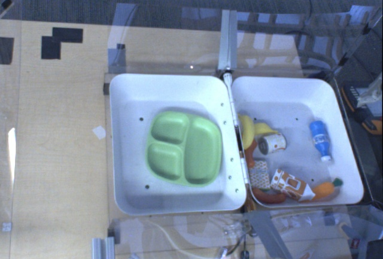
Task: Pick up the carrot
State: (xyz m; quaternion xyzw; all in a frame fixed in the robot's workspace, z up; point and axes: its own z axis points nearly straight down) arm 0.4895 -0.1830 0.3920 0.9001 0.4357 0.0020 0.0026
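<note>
Down at the near right corner of the right-hand shallow white bin [311,87] lies the one orange carrot with a green tip [326,189], pressed close to the bin's front wall and right rim, so little room is left on those two sides. Just beside it, touching or nearly so, sits a single small printed carton in orange and white [291,185]. One dark red, sausage-like piece [269,196] hugs the front wall to the carton's left. Further back I count one yellow banana [254,129], one small tin can on its side [272,143] and one blue plastic bottle with a white cap [319,139], the bottle well apart from the carrot. Open white floor stretches across the back half of this bin. Across the divider, the left-hand white bin [128,132] holds one green compartment plate with three sections [184,147], set in the middle. Both bins rest on the pale wooden surface [54,132]. I cannot tell whether the gripper is apart or together.
</note>
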